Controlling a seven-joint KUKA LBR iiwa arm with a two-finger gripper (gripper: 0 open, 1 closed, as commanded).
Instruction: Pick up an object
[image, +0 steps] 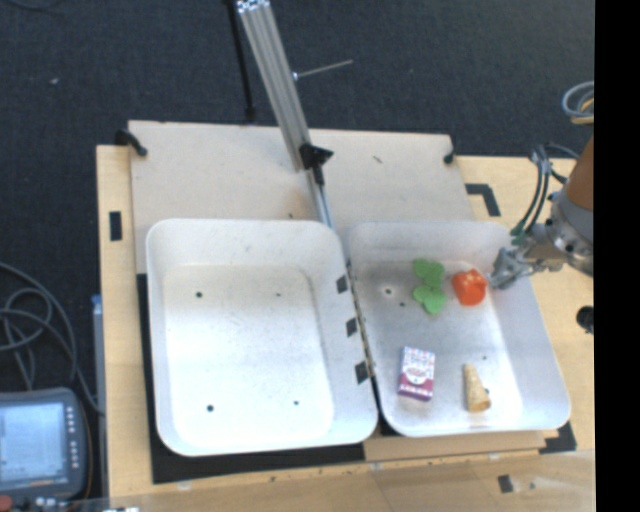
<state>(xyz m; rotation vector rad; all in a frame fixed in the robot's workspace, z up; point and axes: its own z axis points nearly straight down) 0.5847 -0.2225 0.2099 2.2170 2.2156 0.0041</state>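
Over the right bin's (530, 350) far right edge, the tool (503, 272) hangs low on the end of the grey arm (560, 240), just beside a small red-orange object (469, 288) that lies on the bin floor. I cannot tell how the tool is set; it is too small and blurred at this slant. Nothing appears to be lifted: the red-orange object appears to rest on the white surface. Near it on the left lies a green piece (430, 285). Nearer the front of the same bin sit a small pink and white box (417, 373) and a tan, cone-like item (476, 388), well apart from the tool. The left bin (160, 330) stands alongside on the desk (230, 165).

By my judgement the task is at the approach stage, with the red-orange object the likely target. The grasp and the lift both remain to be done.
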